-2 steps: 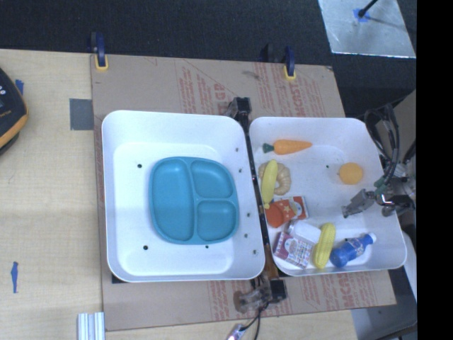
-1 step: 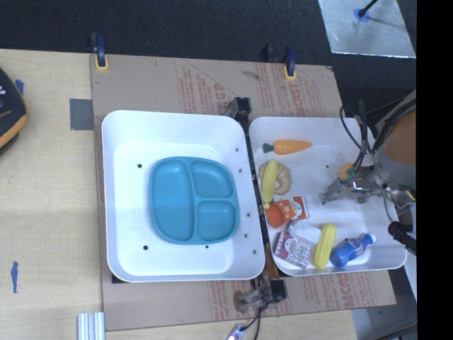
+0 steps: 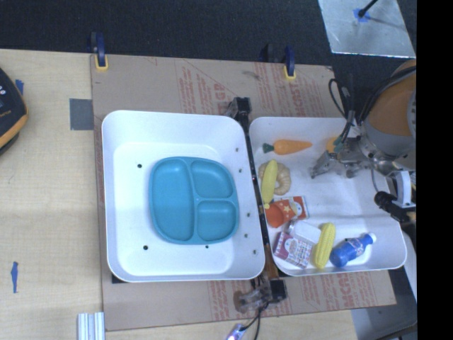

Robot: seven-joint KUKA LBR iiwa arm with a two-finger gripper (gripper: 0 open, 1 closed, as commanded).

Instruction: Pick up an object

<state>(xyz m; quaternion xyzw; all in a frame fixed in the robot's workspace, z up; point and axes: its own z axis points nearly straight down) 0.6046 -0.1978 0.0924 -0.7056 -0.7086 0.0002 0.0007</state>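
Note:
The right bin [image 3: 368, 204] holds several items. An orange carrot [image 3: 290, 146] lies at its far side, with a yellow corn cob [image 3: 268, 180] and a pale bagel [image 3: 283, 179] by the left wall. Lower down lie a red packet [image 3: 287, 211] and a white-and-red packet [image 3: 297, 245]. Beside them are a second corn cob [image 3: 325, 244] and a blue bottle [image 3: 350, 250]. My gripper [image 3: 334, 168] hangs over the bin's upper right part, right of the carrot. It is open, with nothing between its fingers.
The left bin [image 3: 120, 190] holds a blue divided plate [image 3: 195, 199]. The grey arm with its orange band [image 3: 393, 112] comes in over the right bin's far right corner. Bare white floor shows in the middle right of the right bin.

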